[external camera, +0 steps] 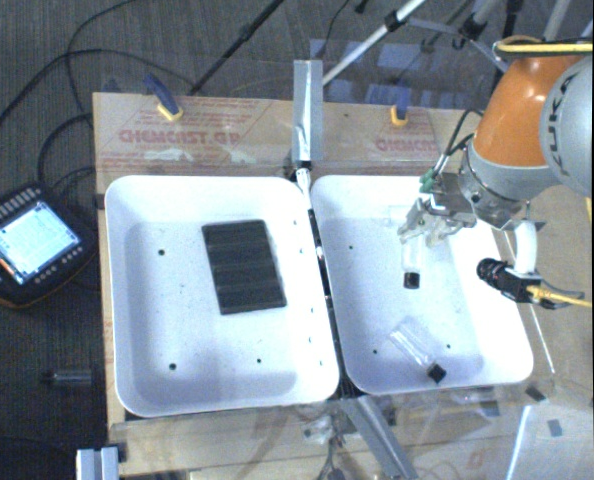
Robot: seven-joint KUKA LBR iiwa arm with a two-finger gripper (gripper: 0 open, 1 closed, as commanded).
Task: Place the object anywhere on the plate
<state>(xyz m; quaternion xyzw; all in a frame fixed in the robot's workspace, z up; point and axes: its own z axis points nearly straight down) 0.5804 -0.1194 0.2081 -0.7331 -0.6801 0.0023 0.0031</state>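
Grey and orange, the arm (537, 108) reaches in over the right-hand bin (362, 298), its gripper (414, 258) hanging above that bin's upper middle. The fingers are pale and hard to separate from the white floor beneath them, so how far apart they stand cannot be told. A small dark cube (411, 280) sits right at the fingertips; whether it is pinched between them or simply lies on the bin floor just under them cannot be told either.

Below the gripper, toward the near edge of the same bin, lies a clear, glassy piece (411, 342) flat on the floor, and just beyond it, closer still to the near rim, a second small dark block (436, 373). Both are apart from the gripper.

Well off to the gripper's left, across the divider between the bins, the dark rectangular plate (243, 266) lies flat in the middle of the left-hand bin (137, 368), slightly turned, with nothing resting on it. The cube at the fingertips is well apart from the plate, in the other bin.
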